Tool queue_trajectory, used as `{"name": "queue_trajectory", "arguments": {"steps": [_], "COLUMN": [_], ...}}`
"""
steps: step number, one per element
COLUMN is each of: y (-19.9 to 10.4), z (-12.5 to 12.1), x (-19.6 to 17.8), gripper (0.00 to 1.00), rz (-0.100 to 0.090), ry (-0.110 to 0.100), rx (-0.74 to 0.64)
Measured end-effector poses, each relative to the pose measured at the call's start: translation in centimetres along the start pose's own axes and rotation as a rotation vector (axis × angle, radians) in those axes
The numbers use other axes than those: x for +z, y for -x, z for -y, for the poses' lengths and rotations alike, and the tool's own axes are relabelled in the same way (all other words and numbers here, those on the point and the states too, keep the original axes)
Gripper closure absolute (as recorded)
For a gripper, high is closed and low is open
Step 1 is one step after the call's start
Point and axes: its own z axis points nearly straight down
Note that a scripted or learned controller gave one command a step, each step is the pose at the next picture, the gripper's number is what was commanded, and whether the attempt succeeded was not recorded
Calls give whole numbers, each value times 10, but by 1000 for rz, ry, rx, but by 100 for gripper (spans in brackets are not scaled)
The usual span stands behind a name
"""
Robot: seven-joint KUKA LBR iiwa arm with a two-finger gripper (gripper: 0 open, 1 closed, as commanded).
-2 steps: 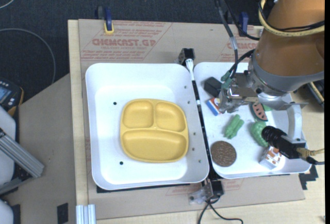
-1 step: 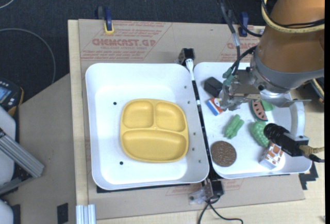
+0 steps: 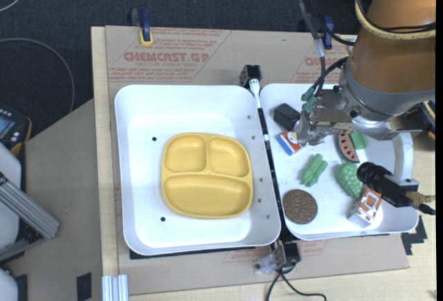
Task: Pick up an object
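While the arm hangs over the right bin (image 3: pixel 387 227), your likeliest target, a flat red, white and blue packet (image 3: pixel 290 143), lies just beneath the gripper (image 3: pixel 304 132); you can't tell from here how it's set. Nearby sit a knobbly green pickle (image 3: pixel 313 170) and a rough brown disc (image 3: pixel 300 205). A glossy yellow tray (image 3: pixel 206 175) fills the left bin (image 3: pixel 138 154) on the plywood bench (image 3: pixel 111 120).
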Motion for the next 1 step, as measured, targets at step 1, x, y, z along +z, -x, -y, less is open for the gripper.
{"name": "queue_trajectory", "arguments": {"steps": [1], "y": [-97], "z": [-7], "x": [54], "gripper": [100], "rz": [-2], "ry": [-15], "rx": [-12]}}
